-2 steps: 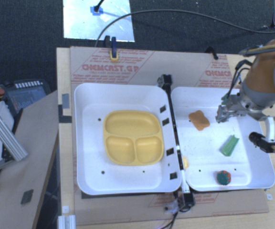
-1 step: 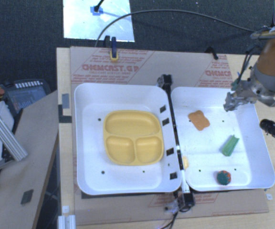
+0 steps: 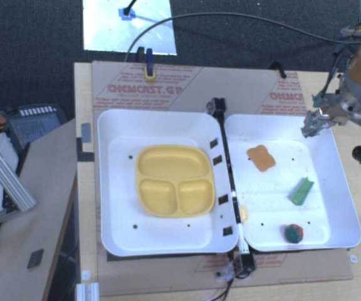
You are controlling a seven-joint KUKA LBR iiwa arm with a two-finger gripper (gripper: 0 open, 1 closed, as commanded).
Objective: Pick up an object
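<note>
Right bin point(image 3: 340, 187): I see an orange piece point(image 3: 261, 158), a green block point(image 3: 302, 191) with its long axis running near-to-far, and a round red-green item point(image 3: 294, 232), well apart. Left bin point(image 3: 115, 168): a yellow divided tray point(image 3: 172, 180). Bench point(image 3: 187, 86) cardboard-covered, dark carpet behind. Gripper point(image 3: 310, 125) over the right bin's far rim; I cannot tell how its jaws stand.

Red print "CHEMCAST GP" on brown protective sheet point(image 3: 168, 83) under bins, readable above left bin point(image 3: 115, 168), running left to right. Same red brand print, slanted, on sheet's right part near upper corner of right bin point(image 3: 340, 187); letters there partly cut off, reads roughly "CHEMCAST". Fainter red print along sheet's front edge below bins, too small to read.
</note>
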